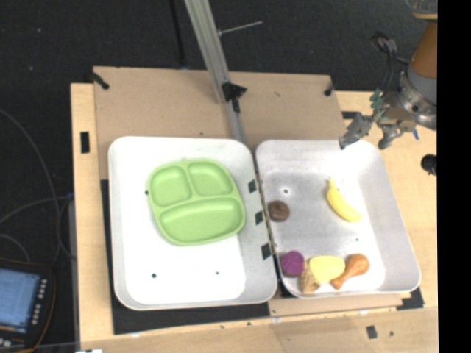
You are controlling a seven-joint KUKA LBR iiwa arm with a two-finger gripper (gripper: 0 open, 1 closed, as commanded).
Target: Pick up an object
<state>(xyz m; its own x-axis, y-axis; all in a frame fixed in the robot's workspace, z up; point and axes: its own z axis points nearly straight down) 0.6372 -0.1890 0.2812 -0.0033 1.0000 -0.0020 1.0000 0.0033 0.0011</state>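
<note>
Tablet (22, 300): sat at the lower left corner of the frame, off the bench, its screen lit blue.
Left bin (132, 271): held a green divided plate (196, 201) in its upper half, three compartments up, tilted slightly in the frame.
Right bin (383, 190): lay just beside the left one, their inner edges touching at mid-frame.
Banana (341, 201): yellow, lay in the right-centre of the right bin, apart from the other items.
Brown round item (277, 210): rested near the right bin's left wall; too small to name, possibly a toy food piece.
Lower cluster: a purple round piece (292, 262), a yellow wedge-like piece (324, 268) and an orange-brown drumstick (350, 268) lay close together along the right bin's bottom edge, the yellow one between the other two.
Gripper (366, 129): hovered at the upper right of the frame, over the right bin's top right corner, well apart from every item; fingers spread, nothing between them.
Metal pole (210, 43): ran from the top of the frame down toward the bins' junction.
</note>
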